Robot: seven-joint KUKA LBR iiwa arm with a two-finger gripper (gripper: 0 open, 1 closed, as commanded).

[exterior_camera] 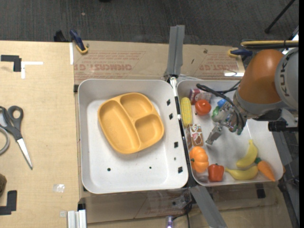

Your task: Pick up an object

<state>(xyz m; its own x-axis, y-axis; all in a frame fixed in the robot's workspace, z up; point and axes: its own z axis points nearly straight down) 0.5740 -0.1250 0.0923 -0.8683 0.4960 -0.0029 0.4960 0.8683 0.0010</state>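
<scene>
Two white bins (pixel 88 141), a yellow-orange divided plate (pixel 130 121) in the left one. On the right: yellow corn (pixel 186 110), red tomato (pixel 203 107), orange pumpkin (pixel 199 159), red pepper (pixel 215 172), yellow bananas (pixel 244 165), orange carrot (pixel 266 170). Grey-handled scissors (pixel 16 132) lie on the tan table (pixel 38 175).

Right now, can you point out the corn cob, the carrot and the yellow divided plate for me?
corn cob (pixel 186 110), camera view, middle of the cob.
carrot (pixel 266 170), camera view, middle of its orange body.
yellow divided plate (pixel 124 147), camera view, its lower rim.
</scene>
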